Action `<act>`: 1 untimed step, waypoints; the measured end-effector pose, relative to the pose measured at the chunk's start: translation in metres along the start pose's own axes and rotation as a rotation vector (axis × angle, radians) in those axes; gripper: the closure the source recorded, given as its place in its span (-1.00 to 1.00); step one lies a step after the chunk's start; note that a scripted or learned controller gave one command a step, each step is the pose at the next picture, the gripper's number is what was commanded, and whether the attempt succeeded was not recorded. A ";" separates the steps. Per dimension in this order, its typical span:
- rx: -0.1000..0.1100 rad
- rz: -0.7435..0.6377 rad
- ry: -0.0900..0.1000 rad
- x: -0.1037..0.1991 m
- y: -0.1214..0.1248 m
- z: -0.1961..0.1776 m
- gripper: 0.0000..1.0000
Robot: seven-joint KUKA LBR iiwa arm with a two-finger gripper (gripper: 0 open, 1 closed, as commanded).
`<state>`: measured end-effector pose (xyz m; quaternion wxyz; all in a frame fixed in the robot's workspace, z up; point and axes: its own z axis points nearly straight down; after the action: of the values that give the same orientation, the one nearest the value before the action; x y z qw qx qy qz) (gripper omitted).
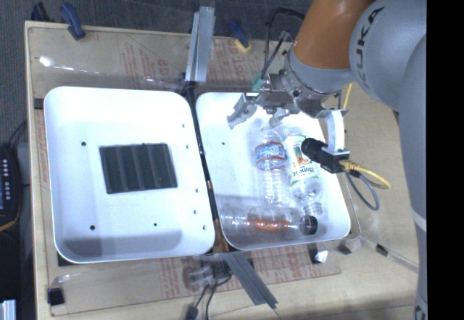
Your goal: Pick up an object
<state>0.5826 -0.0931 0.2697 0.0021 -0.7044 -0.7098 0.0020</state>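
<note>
Hovering above the bottles, nothing picked yet.
The gripper [257, 112] hangs open and empty over the right bin [217, 166]; grasping remains.

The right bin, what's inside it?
The right bin holds three clear plastic bottles: one with a blue label, one with a green label, one lying across the front. The gripper covers part of the back.
</note>
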 end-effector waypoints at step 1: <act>0.001 -0.024 0.000 -0.063 -0.006 0.104 -1.00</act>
<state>0.5762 -0.1563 0.1660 0.0024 -0.6959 -0.7181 0.0022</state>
